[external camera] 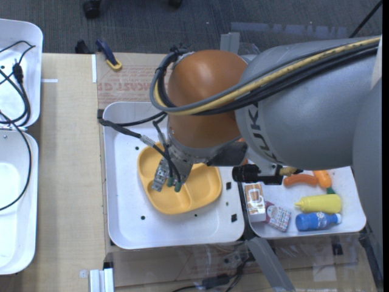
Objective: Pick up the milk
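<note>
Nearest the camera, along the lower edge of the right-hand bin [358,221], lie a blue bottle [317,221] on its side, a yellow squeeze bottle [319,204] just above it, and a small printed packet [278,218]. Beside that packet, against the bin's left wall, stands what I take to be the milk [254,199]: a small carton with a brown and white face, its long axis running roughly up and down the view. A little farther back lies an orange carrot-like toy [307,179], partly under the arm. In the left-hand bin [121,181] a yellow divided plate [182,190] sits on the floor, and the hand [168,179] hangs over the plate's upper left part, pointing downward; I cannot tell whether it is spread or closed, and nothing can be seen between its tips. So the carton lies to the view's right of the hand and slightly nearer the camera, across the wall where the two bins meet. By my reading the hand must leave the plate and cross that wall before any grasp.
</note>
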Motion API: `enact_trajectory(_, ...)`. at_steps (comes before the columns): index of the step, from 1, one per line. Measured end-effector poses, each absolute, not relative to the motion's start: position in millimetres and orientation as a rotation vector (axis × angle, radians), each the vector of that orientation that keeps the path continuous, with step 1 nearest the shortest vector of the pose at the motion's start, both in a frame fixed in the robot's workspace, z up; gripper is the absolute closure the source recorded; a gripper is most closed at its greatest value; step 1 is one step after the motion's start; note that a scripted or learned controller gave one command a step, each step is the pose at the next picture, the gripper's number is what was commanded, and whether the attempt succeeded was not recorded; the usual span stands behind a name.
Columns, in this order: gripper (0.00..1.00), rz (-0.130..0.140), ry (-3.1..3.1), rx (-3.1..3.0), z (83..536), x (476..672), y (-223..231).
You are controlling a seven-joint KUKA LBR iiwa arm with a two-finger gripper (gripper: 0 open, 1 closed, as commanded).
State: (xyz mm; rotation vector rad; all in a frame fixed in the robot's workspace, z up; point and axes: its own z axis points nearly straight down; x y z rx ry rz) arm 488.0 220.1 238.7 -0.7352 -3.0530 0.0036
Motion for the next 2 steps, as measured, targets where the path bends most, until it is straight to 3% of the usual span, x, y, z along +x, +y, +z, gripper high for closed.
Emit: enact_trajectory(2, 1.00, 0.002, -3.136, 0.136, 216, 478.5, 228)
